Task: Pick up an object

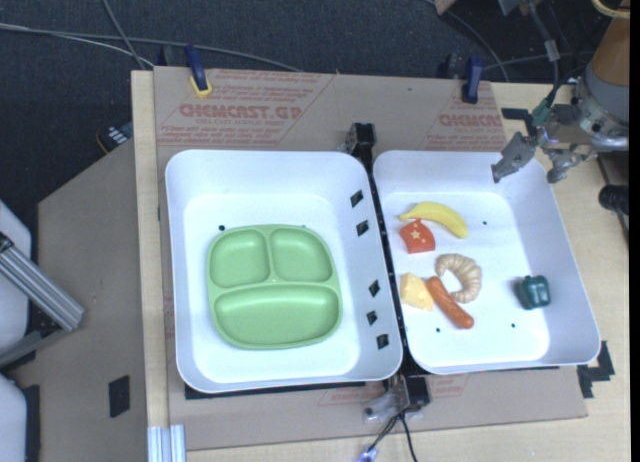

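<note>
We have the gripper (532,156) poised over the far right corner of the right bin (560,240), its jaws spread apart and gripping nothing, so the step in hand is choosing a target and coming down on it. The candidates all lie in that right bin: a banana (437,216) near the far side, a red piece (418,237) just beside it, a pale ring-shaped piece (459,275) touching an orange carrot-like piece (452,303), a yellow wedge (415,291) against that, and a dark green piece (534,292) well apart from the rest, near the right wall. We judge the green piece the safest pick, since nothing crowds it; we should centre over it and mind the wall. In the cluster the jaws could nudge neighbours. The left bin (190,250), on the same tabletop, carries a green divided plate (274,285), which we leave alone.
</note>
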